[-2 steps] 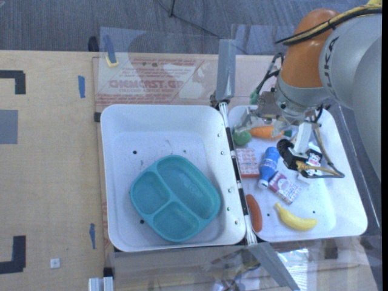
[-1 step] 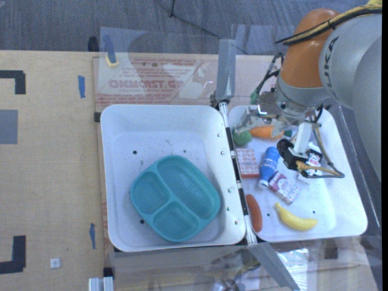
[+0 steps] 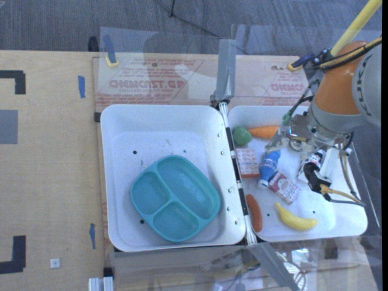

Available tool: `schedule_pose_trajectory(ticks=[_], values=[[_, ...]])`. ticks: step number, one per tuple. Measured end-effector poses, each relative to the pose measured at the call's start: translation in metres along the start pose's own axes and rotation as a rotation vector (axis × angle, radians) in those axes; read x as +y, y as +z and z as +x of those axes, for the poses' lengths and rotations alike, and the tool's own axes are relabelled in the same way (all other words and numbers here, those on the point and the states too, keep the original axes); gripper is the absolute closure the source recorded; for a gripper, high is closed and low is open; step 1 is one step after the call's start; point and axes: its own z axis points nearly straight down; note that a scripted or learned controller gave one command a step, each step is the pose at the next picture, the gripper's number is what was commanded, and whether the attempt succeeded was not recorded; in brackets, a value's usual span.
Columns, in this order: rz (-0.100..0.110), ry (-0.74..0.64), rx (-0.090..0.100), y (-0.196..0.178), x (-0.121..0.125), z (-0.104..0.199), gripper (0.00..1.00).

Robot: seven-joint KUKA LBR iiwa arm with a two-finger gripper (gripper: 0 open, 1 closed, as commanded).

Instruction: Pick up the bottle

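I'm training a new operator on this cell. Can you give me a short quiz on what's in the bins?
1. True or false: the blue bottle lies in the same bin as the teal plate.
2. Which sits lowest in the picture? A: carrot. B: banana. C: round green thing.
3. Fill in: the gripper hovers over the ___ bin.
Key: 1 false; 2 B; 3 right, i.e. the right bin.
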Motion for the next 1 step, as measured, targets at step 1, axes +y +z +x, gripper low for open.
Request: schedule_pose_trajectory(ticks=[1], values=[[-0.003,0.057,0.000,0.0401,-0.0016,-0.0159,0.00]])
